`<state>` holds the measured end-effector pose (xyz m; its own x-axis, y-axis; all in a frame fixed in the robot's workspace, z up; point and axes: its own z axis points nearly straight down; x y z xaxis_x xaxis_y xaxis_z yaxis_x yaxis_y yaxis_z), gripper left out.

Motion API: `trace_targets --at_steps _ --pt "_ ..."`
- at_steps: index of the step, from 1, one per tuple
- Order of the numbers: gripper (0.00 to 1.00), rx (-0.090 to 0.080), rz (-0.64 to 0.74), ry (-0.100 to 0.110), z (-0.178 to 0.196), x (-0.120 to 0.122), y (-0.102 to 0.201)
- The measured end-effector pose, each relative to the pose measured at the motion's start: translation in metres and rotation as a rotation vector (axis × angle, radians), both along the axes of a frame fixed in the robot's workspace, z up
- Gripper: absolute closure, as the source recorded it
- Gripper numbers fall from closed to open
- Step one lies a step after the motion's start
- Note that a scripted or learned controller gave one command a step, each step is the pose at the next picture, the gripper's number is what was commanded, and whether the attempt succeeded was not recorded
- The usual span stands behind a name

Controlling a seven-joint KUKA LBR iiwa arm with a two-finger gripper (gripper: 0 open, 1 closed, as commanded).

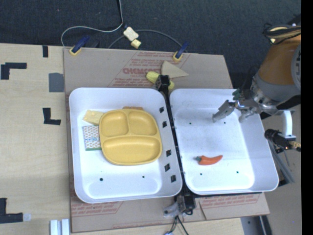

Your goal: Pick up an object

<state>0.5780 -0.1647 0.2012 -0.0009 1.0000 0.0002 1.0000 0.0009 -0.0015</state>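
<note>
**Bench inspection: two bins, arm over the right-hand one**

Pale wood-grain bench (29, 146) carries a brown cardboard sheet (142, 70), and on that sheet two shallow white bins sit side by side, their inner rims touching along a line of black clips.

Nearest the camera, in the right bin (254, 177), a small red-orange pepper (210, 159) lies flat on the floor of the bin, toward the front and roughly mid-width, apart from every wall. It is well clear of the gripper.

Left bin (122, 187) holds a yellow divided plate (131, 136), lying flat with its compartments up. A small patterned card (91, 137) and a pale yellow piece (92, 116) lie against the plate's left edge, partly tucked under it.

Farther back, the gripper (234, 109) hangs over the rear right part of the right bin, pointing left; the jaws appear spread, with nothing between them. Grey arm with its orange band (276, 62) enters from the right.

Beyond the bins, a yellow object (153, 76) and a tan wedge (173, 70) rest on the cardboard. Two blue-and-yellow clamps (78, 45) grip its far edge, and a cable (117, 6) trails across dark carpet.
</note>
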Motion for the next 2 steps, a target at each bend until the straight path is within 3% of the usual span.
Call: trace_targets --at_steps 1,2 --pt "0.0 -0.003 0.0 -0.004 -0.119 -0.043 0.032" --pt "0.0 -0.004 0.0 -0.012 -0.114 -0.093 0.047"
